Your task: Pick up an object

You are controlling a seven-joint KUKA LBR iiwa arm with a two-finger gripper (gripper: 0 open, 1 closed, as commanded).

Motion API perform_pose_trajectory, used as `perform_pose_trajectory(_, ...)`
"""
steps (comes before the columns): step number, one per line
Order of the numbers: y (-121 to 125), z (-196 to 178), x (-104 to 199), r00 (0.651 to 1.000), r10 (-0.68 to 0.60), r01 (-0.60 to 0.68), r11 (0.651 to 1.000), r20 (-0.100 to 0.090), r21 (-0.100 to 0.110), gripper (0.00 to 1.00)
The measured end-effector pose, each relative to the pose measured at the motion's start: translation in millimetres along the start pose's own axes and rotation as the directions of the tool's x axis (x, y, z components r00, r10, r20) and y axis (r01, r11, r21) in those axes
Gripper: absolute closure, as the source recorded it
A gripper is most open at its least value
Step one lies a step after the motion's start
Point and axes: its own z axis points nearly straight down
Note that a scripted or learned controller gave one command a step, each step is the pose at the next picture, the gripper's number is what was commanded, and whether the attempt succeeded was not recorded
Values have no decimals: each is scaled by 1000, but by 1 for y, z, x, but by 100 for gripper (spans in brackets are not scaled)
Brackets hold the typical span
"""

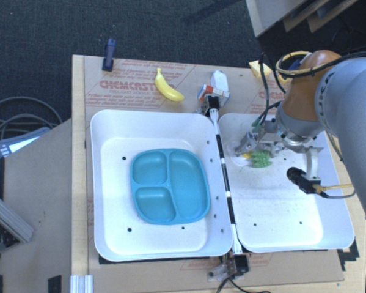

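Reaching in from the right, the grey arm (350, 102) bends its orange band over the back of the right bin (288, 237), and the gripper (254, 146) hangs low over that bin's back left corner. Just in front of it, on the bin's white floor, lies a small green thing (261, 158) with a bit of yellow (246, 155) at its left side. From where I stand the gripper's tip and the green thing look very close. I cannot tell whether they touch, nor whether the gripper is spread wide or drawn narrow. The green thing looks to be resting on the bin floor. Dark specks dot the floor of this bin nearer the front.

The left bin (110, 133) sits right against the right one along their shared edge, and a blue plate (168, 186) with three compartments lies flat in its middle. Behind the left bin, on the brown desk (129, 72), a yellow banana (168, 87) lies on printed red lettering, well apart from the gripper. To its right, near where the two bins meet at the back, is a small white packet (217, 84) with orange and blue on it. A small dark blue thing (108, 53) lies at the desk's back left edge, and something pale yellow (259, 68) shows at the back edge near the arm. Off the desk to the left, grey cables (19, 113) curl on the dark carpet.
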Motion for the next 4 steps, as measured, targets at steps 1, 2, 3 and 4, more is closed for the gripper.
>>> perform_pose_trajectory(1, 1, -11, 0, 1000, -1, 1, 1000, 1, -3, 100)
perform_pose_trajectory(2, 1, -11, 0, 1000, -1, 1, 1000, 1, -3, 0)
perform_pose_trajectory(3, 1, -21, 0, 1000, -2, 2, 1000, 2, -5, 100)
perform_pose_trajectory(4, 1, -21, 1, 1000, -2, 2, 1000, 1, -4, 0)
